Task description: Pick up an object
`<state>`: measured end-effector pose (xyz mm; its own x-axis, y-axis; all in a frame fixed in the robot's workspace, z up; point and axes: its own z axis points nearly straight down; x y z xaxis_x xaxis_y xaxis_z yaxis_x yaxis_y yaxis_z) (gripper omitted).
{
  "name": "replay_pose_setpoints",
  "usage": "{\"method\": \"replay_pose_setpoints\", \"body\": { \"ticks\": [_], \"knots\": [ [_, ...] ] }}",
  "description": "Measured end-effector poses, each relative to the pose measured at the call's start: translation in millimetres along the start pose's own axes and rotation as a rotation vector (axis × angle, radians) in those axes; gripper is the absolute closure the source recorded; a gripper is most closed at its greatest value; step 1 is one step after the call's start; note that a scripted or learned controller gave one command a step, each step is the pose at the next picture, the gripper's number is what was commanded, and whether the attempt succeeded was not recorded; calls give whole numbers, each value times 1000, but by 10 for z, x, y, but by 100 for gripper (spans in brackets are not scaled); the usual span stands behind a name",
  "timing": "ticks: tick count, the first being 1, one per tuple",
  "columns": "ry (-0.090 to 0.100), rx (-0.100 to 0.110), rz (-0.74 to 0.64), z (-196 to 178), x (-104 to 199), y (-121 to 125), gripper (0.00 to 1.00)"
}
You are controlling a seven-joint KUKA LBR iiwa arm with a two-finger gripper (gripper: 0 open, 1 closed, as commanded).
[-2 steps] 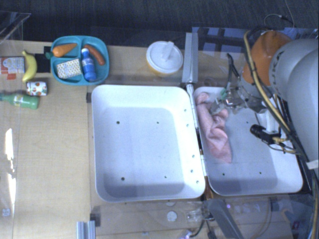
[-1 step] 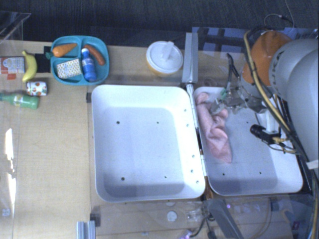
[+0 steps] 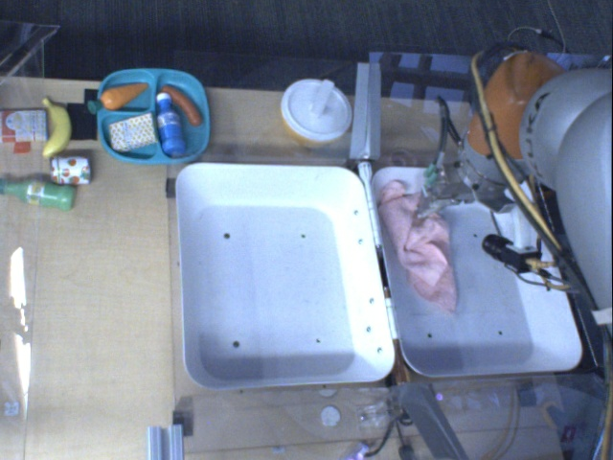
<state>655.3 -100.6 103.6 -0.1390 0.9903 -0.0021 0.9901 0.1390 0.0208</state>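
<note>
From where I stand, the grey arm with its orange band (image 3: 517, 89) comes in from three o'clock and bends down over the right-hand shallow white bin (image 3: 498, 343). Its two-finger gripper (image 3: 433, 199) sits low at the bin's twelve o'clock end, right on the upper part of a crumpled pink cloth (image 3: 420, 247). The metal tips are lost against the folds there, so I cannot tell whether the claw is clenched on the fabric or released above it.

The pink cloth lies along the nine o'clock side of that right bin, a long rumpled heap running from the bin's top edge down toward its middle, close beside the wall that borders the neighbouring bin. Black and yellow cables (image 3: 522, 247) trail off the wrist toward four o'clock, over the bin floor.

The left-hand shallow white bin (image 3: 278, 276) sits just beside it, their rims nearly touching.

Beyond the bins, at twelve o'clock, a round white lidded cup (image 3: 316, 110) stands on the wooden bench (image 3: 86, 305). Off toward ten o'clock is a blue compartmented plastic tray (image 3: 196, 123) holding toy food, with an orange carrot shape (image 3: 124, 95) and a small blue bottle (image 3: 170, 123) in it. Further toward nine o'clock lie a yellow toy banana (image 3: 58, 126), a small printed can (image 3: 71, 170) on its side and a green bottle (image 3: 38, 194) also lying flat.
</note>
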Motion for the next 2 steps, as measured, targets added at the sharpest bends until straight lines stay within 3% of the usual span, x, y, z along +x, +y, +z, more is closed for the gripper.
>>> {"method": "replay_pose_setpoints", "body": {
  "ticks": [1, 2],
  "knots": [
    [3, 16, -225, -822, 258, 158, 100],
    [0, 18, 28, -939, 108, 177, 100]
  ]
}}
